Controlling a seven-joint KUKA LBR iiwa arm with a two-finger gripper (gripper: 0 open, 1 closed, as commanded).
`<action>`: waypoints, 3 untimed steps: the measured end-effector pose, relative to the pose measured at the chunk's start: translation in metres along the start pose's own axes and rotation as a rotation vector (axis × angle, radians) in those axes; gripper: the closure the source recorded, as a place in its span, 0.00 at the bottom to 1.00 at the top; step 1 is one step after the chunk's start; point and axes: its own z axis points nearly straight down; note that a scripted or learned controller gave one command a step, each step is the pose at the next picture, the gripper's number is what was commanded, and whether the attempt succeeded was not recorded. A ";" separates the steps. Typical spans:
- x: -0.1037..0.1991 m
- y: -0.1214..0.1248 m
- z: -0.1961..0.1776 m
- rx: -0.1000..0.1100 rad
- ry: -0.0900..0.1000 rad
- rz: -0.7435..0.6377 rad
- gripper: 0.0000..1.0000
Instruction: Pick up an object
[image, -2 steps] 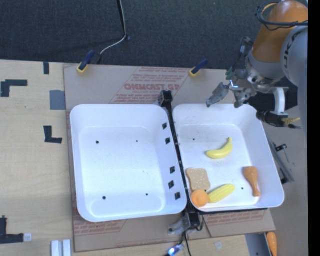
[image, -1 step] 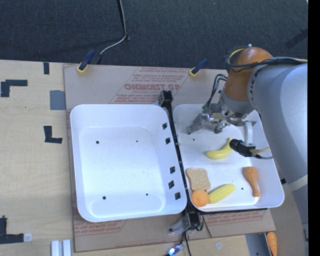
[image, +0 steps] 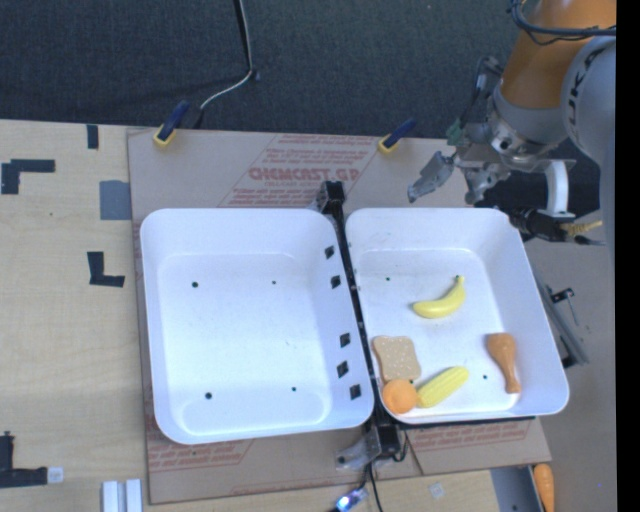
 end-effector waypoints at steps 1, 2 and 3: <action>0.000 -0.002 0.001 0.015 0.001 0.000 1.00; 0.076 -0.051 0.082 0.027 0.005 -0.002 1.00; 0.072 -0.047 0.068 0.018 0.003 0.001 1.00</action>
